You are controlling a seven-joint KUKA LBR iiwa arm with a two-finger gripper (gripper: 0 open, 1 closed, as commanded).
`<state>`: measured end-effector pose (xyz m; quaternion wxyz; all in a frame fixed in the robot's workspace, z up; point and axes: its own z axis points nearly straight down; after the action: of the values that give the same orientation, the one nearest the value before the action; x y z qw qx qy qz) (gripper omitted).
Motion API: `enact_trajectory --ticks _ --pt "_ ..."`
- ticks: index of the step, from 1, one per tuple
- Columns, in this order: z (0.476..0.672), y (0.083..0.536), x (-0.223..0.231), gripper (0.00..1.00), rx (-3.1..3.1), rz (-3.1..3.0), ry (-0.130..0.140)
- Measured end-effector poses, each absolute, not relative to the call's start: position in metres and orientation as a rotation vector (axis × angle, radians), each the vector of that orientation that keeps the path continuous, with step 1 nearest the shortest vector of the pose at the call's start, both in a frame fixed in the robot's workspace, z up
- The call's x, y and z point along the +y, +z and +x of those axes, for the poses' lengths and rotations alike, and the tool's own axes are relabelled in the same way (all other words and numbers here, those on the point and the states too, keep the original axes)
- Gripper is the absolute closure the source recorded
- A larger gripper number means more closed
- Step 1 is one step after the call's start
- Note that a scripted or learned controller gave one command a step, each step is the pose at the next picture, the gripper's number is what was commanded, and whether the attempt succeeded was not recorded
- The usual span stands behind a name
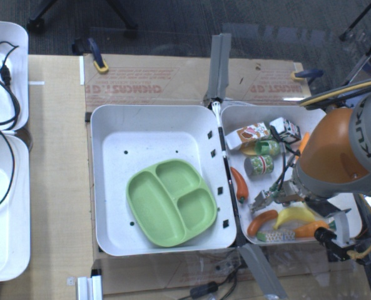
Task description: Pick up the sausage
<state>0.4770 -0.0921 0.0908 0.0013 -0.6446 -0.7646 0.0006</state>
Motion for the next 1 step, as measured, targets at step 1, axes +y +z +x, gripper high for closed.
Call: enact_trajectory --ticks 1 --pt "0.4774 0.0994 -0.0928 1.0 -2.396 -2.028 0.002"
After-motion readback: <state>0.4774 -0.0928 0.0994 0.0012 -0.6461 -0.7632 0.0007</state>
